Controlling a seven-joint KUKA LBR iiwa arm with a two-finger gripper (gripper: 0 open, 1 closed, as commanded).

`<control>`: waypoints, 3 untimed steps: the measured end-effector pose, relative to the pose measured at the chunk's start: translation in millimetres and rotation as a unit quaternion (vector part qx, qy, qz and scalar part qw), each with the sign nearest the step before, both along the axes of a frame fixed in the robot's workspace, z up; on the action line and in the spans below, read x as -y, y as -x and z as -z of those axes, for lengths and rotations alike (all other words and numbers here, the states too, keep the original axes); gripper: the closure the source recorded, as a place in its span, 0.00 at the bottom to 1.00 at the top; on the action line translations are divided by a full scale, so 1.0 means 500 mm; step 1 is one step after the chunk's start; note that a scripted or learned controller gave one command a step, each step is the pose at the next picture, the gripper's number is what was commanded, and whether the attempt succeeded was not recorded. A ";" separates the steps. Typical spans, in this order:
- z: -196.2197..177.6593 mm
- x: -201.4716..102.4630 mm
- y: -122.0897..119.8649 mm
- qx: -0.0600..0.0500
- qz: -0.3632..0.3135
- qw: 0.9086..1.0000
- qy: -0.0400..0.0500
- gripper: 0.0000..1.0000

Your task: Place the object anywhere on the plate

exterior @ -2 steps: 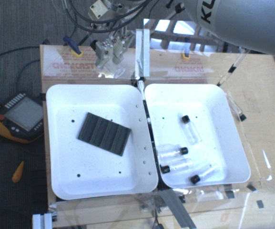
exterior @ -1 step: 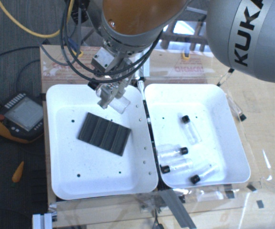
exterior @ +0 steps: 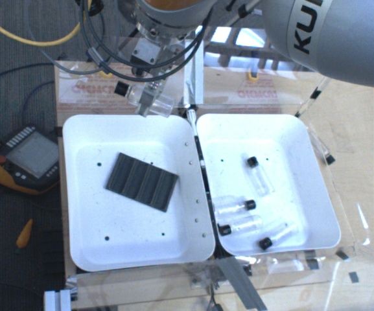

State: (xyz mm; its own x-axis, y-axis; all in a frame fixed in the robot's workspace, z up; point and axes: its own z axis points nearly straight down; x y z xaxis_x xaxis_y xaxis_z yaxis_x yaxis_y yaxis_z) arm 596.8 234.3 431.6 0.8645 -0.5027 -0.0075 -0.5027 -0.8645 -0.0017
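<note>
A dark grey ribbed plate lies flat in the left bin, slightly left of its middle. My gripper hangs over the back rim of that bin, above and behind the plate. It is shut on a clear vial with a black cap that sticks out to the left of the fingers. The vial is held sideways in the air, well clear of the plate.
The right bin holds several clear vials with black caps, such as one near its middle and others along its front. A handheld pendant lies left of the bins. Cables hang around the wrist.
</note>
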 end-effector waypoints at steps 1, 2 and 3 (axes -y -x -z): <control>0.001 0.000 0.024 0.000 -0.161 0.987 -0.001 1.00; 0.219 0.001 -0.027 -0.001 -0.161 0.987 0.000 1.00; 0.284 0.000 0.046 -0.001 -0.162 0.987 0.000 1.00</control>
